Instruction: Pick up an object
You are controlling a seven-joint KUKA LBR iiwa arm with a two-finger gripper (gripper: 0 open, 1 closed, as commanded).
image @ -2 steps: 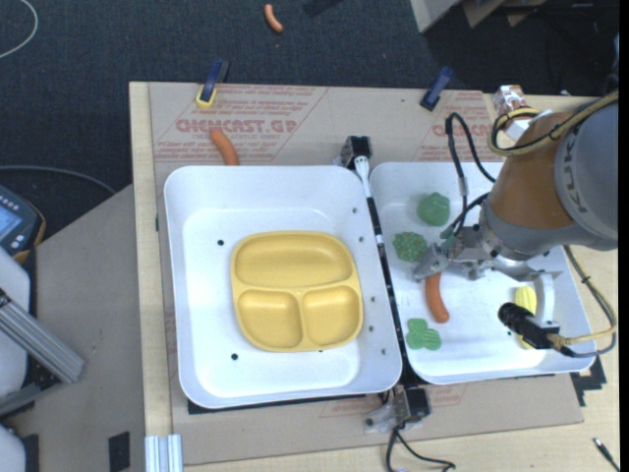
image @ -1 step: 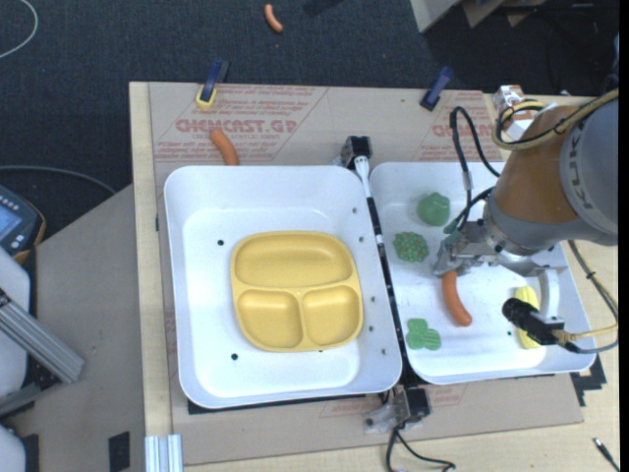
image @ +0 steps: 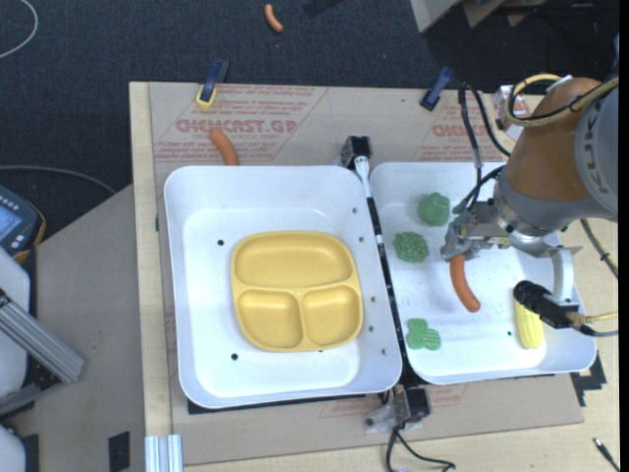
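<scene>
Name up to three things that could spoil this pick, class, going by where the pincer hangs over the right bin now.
1. The pincer sits right at the top end of the orange hot dog; gripping an end rather than the middle, it may let the hot dog tip or slip out.
2. The green broccoli pieces lie close beside it and could get nudged or caught instead.
3. The hot dog looks round and may roll away when touched.
</scene>
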